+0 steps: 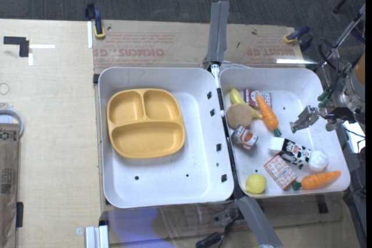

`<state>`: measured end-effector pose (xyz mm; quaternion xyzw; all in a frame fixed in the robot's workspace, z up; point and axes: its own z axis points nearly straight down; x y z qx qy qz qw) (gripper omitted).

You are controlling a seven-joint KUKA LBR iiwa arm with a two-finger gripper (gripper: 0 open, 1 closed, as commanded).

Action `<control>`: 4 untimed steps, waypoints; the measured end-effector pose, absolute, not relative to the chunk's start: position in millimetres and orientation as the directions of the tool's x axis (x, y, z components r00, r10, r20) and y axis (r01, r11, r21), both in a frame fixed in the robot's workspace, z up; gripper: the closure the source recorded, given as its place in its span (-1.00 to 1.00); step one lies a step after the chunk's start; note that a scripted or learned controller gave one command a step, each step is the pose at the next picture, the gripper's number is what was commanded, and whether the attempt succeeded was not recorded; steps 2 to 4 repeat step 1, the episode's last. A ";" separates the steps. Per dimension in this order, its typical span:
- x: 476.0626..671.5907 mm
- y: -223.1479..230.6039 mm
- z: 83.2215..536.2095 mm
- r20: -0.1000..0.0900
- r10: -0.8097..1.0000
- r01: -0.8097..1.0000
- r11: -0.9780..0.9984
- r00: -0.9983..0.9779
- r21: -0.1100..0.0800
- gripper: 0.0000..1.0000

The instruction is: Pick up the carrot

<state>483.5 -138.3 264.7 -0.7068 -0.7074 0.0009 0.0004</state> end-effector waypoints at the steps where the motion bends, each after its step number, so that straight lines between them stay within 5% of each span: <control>1: 478.6 -130.3 248.0 0.000 0.999 0.999 -0.047 0.047 -0.002 -1.00; 4: 478.6 -130.3 248.0 0.000 0.999 0.999 -0.047 0.047 -0.002 -1.00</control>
